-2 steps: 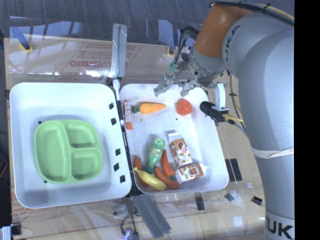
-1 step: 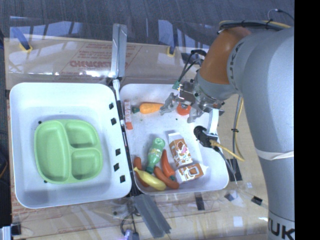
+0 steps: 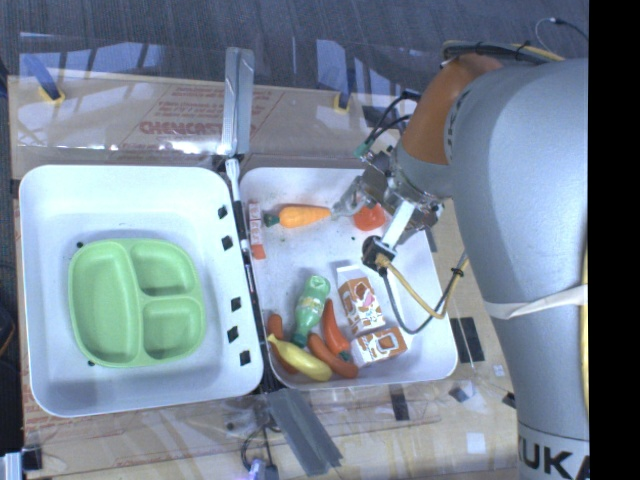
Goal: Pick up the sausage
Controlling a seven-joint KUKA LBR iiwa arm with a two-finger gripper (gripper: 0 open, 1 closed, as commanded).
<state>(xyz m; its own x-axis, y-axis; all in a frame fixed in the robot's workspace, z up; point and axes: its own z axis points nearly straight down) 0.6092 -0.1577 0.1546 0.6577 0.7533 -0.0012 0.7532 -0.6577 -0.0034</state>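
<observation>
Grey metal of the arm [image 3: 520, 198] covers the right rim of the right bin [image 3: 420, 363], and its orange band [image 3: 440, 118] sits above the wrist. The gripper [image 3: 368, 206] is low over the back right part of that bin, close to a small red-orange item [image 3: 370, 218] that is partly hidden by the wrist hardware; what that item is cannot be made out, nor whether anything is held. A yellow cable [image 3: 420, 303] loops down from the wrist over the bin floor.

Just left of the gripper lies a carrot [image 3: 300, 216], pointing across the bin. Further toward the front, two small printed cartons [image 3: 368, 318] lie touching each other, one behind the other. Left of them a green bottle [image 3: 310, 308] lies tilted. The sausage [image 3: 332, 356], reddish brown, lies along the front wall, well apart from the gripper, with a second red piece [image 3: 331, 326] angled against it; where one ends and the other begins is hard to tell. A banana [image 3: 300, 360] lies touching the sausage at the front left corner, partly over another reddish end [image 3: 275, 326].

The left bin [image 3: 40, 298] holds a green divided tray [image 3: 135, 301] with three compartments.
</observation>
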